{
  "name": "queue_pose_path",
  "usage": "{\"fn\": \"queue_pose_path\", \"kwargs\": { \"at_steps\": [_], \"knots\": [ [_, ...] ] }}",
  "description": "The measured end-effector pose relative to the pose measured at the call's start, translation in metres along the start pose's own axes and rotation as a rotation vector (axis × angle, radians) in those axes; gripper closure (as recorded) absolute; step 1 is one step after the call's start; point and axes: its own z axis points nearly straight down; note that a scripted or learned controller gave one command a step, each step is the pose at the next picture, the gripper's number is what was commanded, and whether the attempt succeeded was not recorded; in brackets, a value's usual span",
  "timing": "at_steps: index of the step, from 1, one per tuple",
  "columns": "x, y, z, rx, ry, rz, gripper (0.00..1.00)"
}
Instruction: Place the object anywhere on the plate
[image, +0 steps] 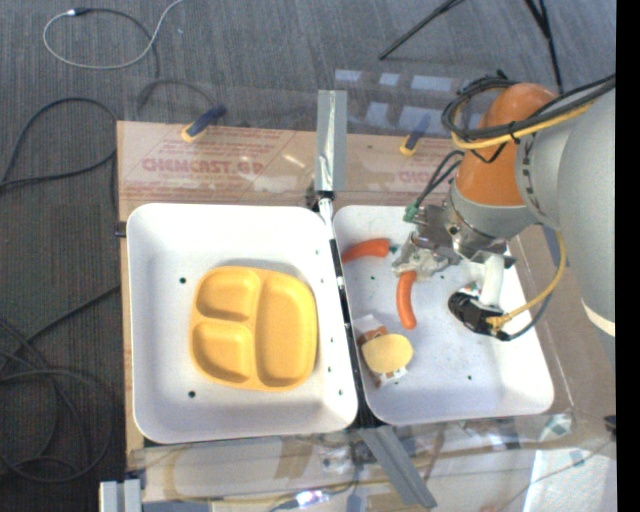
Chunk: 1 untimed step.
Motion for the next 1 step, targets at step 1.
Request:
{"fn": "queue_pose_path", "kwargs": {
  "at_steps": [1],
  "knots": [
    [0.0502, -0.0685, -0.0315, 0.001, -0.002, -0.110, 1.00]
  ]
}}
